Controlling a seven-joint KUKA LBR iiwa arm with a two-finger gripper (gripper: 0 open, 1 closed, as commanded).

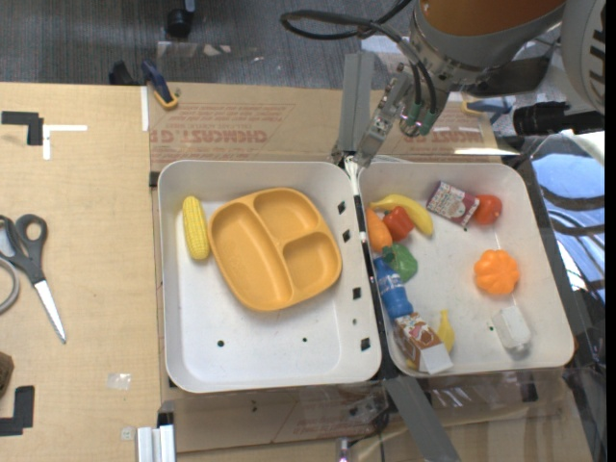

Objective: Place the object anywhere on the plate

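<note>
An orange-yellow plate point(277, 248) with three compartments lies in the left bin point(260, 364). A yellow corn cob point(195, 227) lies just left of the plate, on the bin floor. My gripper point(352, 155) hangs above the far end of the divider between the two bins, beyond the plate's upper right corner. Its fingers point(357, 104) stand slightly apart, open, with nothing between them. The right bin point(544, 258) holds several toy foods, among them a banana point(404, 207), an orange pumpkin point(497, 271) and a red tomato point(488, 209).
Also in the right bin are a blue bottle point(392, 292), a green piece point(400, 263), a small carton point(450, 202), a boxed item point(422, 343) and a white piece point(513, 327). Scissors point(34, 268) lie on the bench at the left.
</note>
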